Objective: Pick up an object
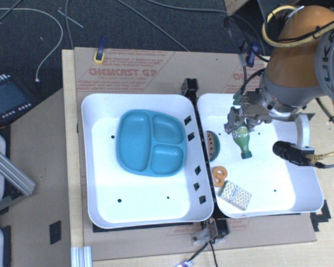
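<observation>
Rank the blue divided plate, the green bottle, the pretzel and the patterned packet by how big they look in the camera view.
1. Blue divided plate, by far the largest.
2. Patterned packet and green bottle look about alike; the gripper covers the bottle's top, so I won't rank them.
3. Pretzel, the smallest.

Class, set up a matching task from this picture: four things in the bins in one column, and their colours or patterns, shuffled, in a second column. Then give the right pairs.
Things:
1. divided plate
2. small bottle
3. pretzel
4. flat packet

Descriptions:
A. green
B. checkered
C. orange-brown
D. blue

Pairs: 1-D, 2-A, 3-C, 4-B
</observation>
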### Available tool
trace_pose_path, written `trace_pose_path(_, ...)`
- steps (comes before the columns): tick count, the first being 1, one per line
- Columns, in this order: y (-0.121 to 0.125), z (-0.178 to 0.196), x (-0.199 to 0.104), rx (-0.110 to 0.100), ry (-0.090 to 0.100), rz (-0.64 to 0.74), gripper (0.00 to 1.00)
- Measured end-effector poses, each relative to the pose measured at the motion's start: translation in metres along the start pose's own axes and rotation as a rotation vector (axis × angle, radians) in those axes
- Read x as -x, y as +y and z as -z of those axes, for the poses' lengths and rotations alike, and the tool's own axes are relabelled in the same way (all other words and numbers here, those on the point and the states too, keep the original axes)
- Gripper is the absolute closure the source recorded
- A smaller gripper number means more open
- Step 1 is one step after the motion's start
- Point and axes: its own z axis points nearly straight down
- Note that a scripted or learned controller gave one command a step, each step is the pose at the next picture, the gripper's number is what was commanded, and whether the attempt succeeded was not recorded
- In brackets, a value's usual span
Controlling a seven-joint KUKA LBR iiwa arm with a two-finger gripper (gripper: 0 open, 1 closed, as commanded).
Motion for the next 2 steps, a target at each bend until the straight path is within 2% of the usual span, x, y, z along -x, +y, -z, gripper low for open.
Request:
trace_pose_path(1, 0.001, -0.008, -0.049, -0.001, 0.000, -0.001, 1.00)
trace_pose_path(2, -0.011, -0.029, -0.100, -0.003, -0.001, -0.002, 1.00)
